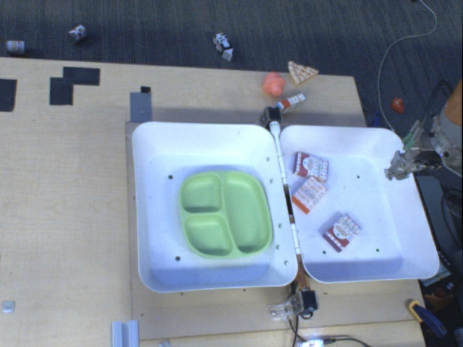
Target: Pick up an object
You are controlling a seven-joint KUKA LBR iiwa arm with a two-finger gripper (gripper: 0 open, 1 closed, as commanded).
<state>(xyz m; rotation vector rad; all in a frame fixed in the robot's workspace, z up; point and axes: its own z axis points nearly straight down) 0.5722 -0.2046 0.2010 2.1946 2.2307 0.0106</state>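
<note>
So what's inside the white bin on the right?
Three small red-and-white packets lie in the right bin, with the claw over its right rim. Whatever is beneath the packets is covered.

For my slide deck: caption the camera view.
Gripper at the right bin's far edge, three small packets inside; green divided plate in the left bin.

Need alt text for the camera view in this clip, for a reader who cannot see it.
Two white bins sit side by side on a wooden bench: the left bin holds a green divided plate, the right bin three small red-and-white packets. The gripper hangs at the right bin's right edge, apart from the packets.
</note>
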